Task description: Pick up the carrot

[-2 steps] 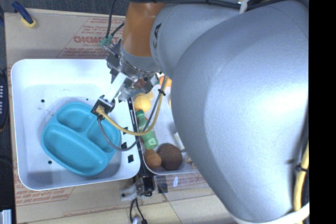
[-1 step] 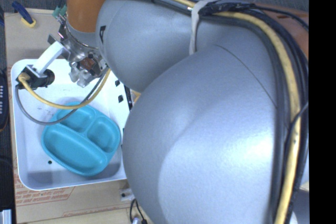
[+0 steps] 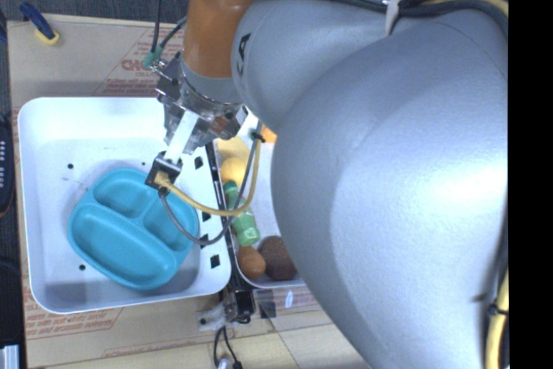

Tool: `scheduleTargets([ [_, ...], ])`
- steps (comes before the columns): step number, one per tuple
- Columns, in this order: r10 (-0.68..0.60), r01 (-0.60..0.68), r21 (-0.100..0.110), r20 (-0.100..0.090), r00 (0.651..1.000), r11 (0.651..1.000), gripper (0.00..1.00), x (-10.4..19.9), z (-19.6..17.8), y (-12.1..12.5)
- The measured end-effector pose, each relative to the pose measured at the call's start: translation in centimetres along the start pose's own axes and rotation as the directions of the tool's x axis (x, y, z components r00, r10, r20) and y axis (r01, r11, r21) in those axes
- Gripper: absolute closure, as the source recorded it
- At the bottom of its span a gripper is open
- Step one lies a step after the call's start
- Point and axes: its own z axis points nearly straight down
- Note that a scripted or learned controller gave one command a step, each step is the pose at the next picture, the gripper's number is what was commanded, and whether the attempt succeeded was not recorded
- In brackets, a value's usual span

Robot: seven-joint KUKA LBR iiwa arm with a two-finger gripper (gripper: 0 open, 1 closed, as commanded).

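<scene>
The arm's wrist and gripper (image 3: 206, 124) hang over the wall between the two bins, near their far end. The big grey arm covers most of the right bin (image 3: 270, 283). In the visible strip of that bin lies an orange piece (image 3: 251, 263) with a green end (image 3: 246, 231) that looks like the carrot, below and nearer the front than the gripper. Nothing can be seen held at the gripper.
A blue divided plate (image 3: 130, 229) lies in the left bin (image 3: 43, 151), leaning toward its front. A yellow item (image 3: 232, 155) and a brown round item (image 3: 278, 257) sit in the right bin beside the carrot. A blue-and-yellow tool (image 3: 39, 23) lies on the cardboard at the far left.
</scene>
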Motion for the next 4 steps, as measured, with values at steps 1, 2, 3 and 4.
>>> scheduleTargets([
  [1, 0.130, -0.130, -0.006, -0.016, 0.991, 0.991, 1.00, 5.4, -15.3, -3.1],
  [2, 0.409, -0.410, -0.005, -0.011, 0.912, 0.912, 1.00, 9.1, -21.4, -2.3],
  [3, 0.501, -0.501, -0.003, 0.013, 0.865, 0.865, 1.00, 9.3, -0.8, -2.2],
  [4, 0.504, -0.504, -0.005, -0.004, 0.864, 0.864, 0.00, 9.4, -1.6, -1.9],
])
